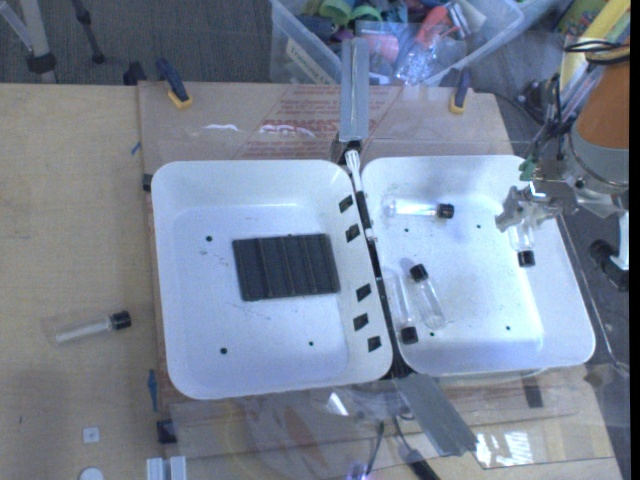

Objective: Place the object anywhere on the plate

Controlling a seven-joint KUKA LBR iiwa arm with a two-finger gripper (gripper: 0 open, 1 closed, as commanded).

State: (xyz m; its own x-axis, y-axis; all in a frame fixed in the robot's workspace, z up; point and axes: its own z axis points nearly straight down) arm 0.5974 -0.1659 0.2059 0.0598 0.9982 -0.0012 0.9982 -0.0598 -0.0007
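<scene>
Roughly, from the left, we see a clear capped vial (pixel 90 325) lying on the wooden bench (pixel 60 188), outside both bins. The left bin (pixel 180 208) holds the dark ribbed plate (pixel 287 266), lying flat near its middle with nothing on it. Small black tabs run along the seam where the two bins meet; we cannot make out what they are.

In the right bin (pixel 560 338) a second vial (pixel 418 209) lies near the far wall with its black cap to the right. Two more clear vials (pixel 418 296) lie close together by the seam. Their glass all but vanishes against the white floor, so we cannot tell whether they touch.

Further right, the gripper (pixel 523 216) hovers over the right side of that bin, a pale blurred cluster of metal. Just below it hangs the task vial (pixel 522 242), roughly upright, black cap at its lower end, well apart from the plate. Its upper end merges with the gripper. We cannot tell whether the pincer is apart, together or clamped on the vial.

The arm (pixel 605 118) comes in from the right. Its orange band sits above the wrist, and the frame edge cuts off the rest of it. Cables cross in front of it.
</scene>
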